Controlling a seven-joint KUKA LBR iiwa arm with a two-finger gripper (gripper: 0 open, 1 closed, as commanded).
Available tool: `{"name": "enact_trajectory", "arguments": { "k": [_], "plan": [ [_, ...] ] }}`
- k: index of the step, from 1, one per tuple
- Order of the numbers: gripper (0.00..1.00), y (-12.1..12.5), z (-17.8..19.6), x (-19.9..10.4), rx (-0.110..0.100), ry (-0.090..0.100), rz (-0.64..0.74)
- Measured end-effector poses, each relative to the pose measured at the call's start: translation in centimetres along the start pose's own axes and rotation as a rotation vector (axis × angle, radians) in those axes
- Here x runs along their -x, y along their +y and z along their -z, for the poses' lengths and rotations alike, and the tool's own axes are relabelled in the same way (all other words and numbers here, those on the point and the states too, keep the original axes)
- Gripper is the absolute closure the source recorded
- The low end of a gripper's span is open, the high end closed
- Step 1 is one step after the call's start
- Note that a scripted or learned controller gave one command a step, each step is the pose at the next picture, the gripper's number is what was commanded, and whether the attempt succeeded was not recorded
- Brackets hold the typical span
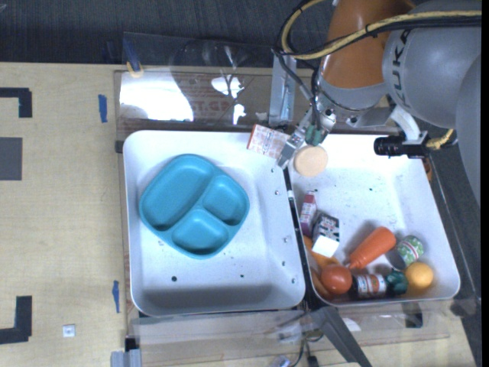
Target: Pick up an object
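My gripper (303, 145) hangs over the far end of the wall between the two bins, below the orange band of the arm. A round beige object (311, 161) sits right under and beside it, at the far left corner of the right bin (428, 197); whether it is gripped is unclear. A small red and white packet (267, 140) lies just left of the gripper, at the far rim of the left bin (153, 281). An orange carrot (373, 247), a red tomato (336, 279) and an orange ball (419, 275) lie at the right bin's near end.
A blue divided plate (195, 203) lies in the left bin. The right bin's near end also holds a green can (410, 248), a dark bottle (374, 284), a small bottle (308, 209), a dark packet (327, 224) and a white block (325, 246).
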State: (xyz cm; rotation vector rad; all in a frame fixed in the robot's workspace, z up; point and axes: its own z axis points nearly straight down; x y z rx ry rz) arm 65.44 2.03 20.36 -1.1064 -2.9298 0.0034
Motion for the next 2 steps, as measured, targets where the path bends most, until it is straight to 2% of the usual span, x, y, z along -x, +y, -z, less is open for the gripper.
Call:
{"name": "enact_trajectory", "arguments": {
  "k": [1, 2],
  "plan": [
    [1.00, -8.7, 5.8, 5.7, 0.009, -0.019, 0.082],
    [1.00, -3.0, -2.0, 2.9, 0.004, -0.004, -0.132]
  ]
}}
